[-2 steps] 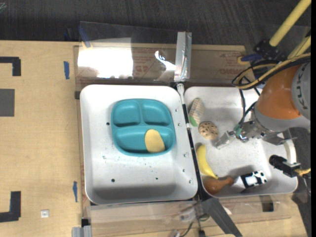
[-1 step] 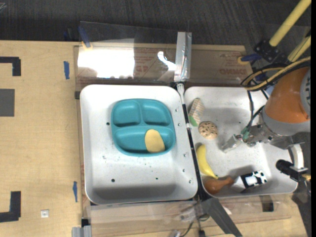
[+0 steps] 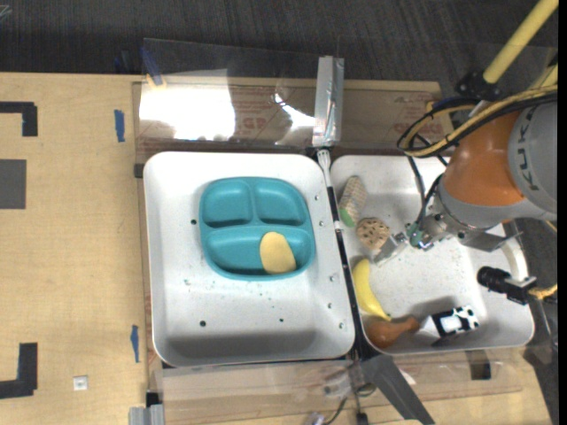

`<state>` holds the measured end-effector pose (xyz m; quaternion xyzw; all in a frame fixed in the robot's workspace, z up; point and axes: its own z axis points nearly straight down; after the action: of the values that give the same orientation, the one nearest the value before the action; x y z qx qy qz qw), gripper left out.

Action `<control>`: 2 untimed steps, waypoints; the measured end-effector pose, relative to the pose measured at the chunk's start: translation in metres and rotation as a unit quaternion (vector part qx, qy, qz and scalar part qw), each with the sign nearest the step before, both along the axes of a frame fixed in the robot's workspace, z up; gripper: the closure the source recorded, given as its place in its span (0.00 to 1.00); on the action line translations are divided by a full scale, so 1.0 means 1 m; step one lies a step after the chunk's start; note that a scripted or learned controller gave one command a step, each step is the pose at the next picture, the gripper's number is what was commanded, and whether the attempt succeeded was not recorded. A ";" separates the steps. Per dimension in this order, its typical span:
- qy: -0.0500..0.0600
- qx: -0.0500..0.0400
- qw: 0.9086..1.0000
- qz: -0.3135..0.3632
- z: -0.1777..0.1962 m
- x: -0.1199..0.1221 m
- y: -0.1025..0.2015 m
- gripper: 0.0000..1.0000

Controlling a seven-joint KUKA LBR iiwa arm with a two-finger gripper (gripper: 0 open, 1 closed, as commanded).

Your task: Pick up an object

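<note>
Nearest me, right bin (image 3: pixel 505 326): toy cow (image 3: pixel 455 320), brown piece (image 3: pixel 390 329), banana (image 3: pixel 366 290) along left wall. Further back, cookie (image 3: pixel 371 232) just beside pincer (image 3: pixel 394 243); can't tell whether pincer is apart or together. I'd centre over cookie, descend straight, close gently. Far left: teal tray (image 3: pixel 239 228).
</note>
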<state>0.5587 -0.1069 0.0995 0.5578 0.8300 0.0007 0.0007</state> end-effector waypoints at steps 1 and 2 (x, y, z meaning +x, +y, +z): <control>-0.003 -0.001 0.995 0.095 -0.012 0.065 0.002 0.00; -0.006 -0.002 0.995 0.095 0.000 0.067 0.002 1.00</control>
<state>0.6257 -0.1050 0.0992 0.4764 0.8792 0.0028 0.0071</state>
